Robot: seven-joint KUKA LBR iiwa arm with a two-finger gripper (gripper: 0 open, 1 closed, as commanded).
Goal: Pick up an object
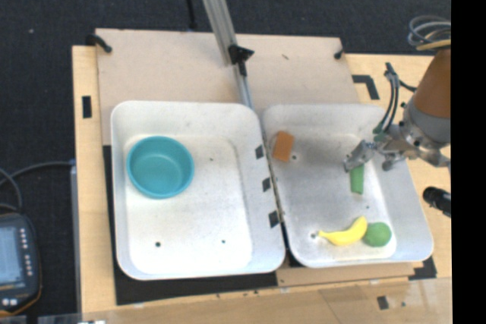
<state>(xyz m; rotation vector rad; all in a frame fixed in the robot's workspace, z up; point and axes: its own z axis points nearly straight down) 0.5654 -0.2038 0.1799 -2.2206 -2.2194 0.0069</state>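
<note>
My gripper (373,161) hangs over the upper right part of the right bin (319,121), open, with its two grey fingers spread apart. A short green stick (356,180) lies just below the left finger, not between the two. An orange block (282,146) sits near the bin's left wall. A yellow banana (344,233) and a green ball (377,234) rest side by side at the bin's front right.
The left bin (220,186) holds a teal bowl (159,166) at its left side. A metal post (216,4) slants up from the back between the bins. The arm's orange band (437,87) is at the right edge.
</note>
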